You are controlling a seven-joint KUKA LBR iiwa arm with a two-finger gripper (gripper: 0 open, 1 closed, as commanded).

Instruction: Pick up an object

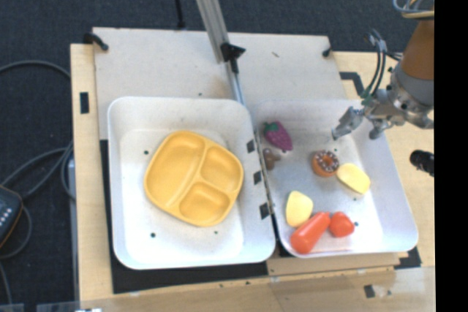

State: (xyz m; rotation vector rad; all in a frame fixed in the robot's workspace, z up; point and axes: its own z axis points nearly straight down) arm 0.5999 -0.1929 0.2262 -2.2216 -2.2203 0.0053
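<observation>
Tool (pixel 360 122) hangs over the upper right part of the right bin (pixel 398 186), fingers spread wide with nothing between them. I see the round brown doughnut-like piece (pixel 325 163) just below and left of it, apart from the fingers and touching the pale yellow wedge (pixel 354 178). Lower down, the orange carrot-shaped piece (pixel 310 231) lies with its long axis slanting from lower left to upper right, beside a red tomato (pixel 341 224) and a yellow lump (pixel 298 207). A purple piece (pixel 277 135) sits by the bin's left wall. The left bin (pixel 128 230) holds a smooth yellow sectioned tray (pixel 193 177).
</observation>
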